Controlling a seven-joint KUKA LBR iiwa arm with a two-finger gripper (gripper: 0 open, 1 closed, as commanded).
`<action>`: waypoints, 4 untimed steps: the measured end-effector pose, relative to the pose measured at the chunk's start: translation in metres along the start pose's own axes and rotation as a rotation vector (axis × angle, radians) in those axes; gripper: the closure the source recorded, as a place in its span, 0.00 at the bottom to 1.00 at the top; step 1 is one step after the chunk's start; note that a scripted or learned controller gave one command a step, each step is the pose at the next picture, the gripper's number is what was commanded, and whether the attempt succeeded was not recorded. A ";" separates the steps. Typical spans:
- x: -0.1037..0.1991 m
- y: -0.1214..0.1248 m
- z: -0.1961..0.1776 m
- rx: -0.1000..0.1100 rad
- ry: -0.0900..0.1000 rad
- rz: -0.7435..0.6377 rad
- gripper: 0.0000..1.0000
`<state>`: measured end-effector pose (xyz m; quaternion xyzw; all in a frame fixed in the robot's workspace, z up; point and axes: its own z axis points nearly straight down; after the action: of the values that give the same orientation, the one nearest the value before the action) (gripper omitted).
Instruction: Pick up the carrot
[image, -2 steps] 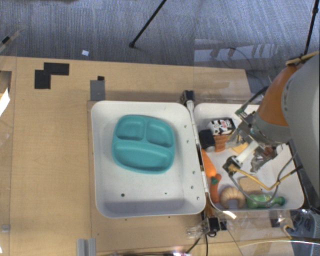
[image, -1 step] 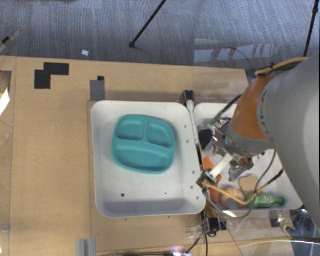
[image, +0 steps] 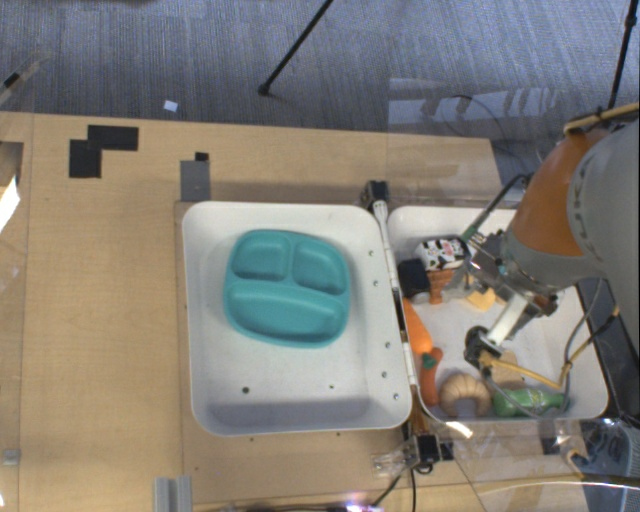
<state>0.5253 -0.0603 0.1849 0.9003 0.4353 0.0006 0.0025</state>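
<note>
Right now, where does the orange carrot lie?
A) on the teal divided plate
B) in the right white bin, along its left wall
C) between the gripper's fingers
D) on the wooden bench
B: the orange carrot lies in the right white bin, against its left wall.

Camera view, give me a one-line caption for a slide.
KUKA arm's gripper hovers in the right bin beside the carrot; a teal divided plate sits in the left bin.

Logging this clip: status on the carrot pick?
Gripper low in right bin, nothing visibly held. Carrot against left wall, untouched. Roll beside carrot's lower end.
</note>
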 end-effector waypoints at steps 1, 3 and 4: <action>0.056 -0.091 0.001 0.004 0.007 0.113 0.00; -0.007 0.046 0.080 0.008 -0.005 0.218 0.00; -0.015 -0.025 -0.002 -0.001 0.008 0.313 0.00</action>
<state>0.4968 -0.0563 0.1870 0.9571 0.2896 0.0049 0.0012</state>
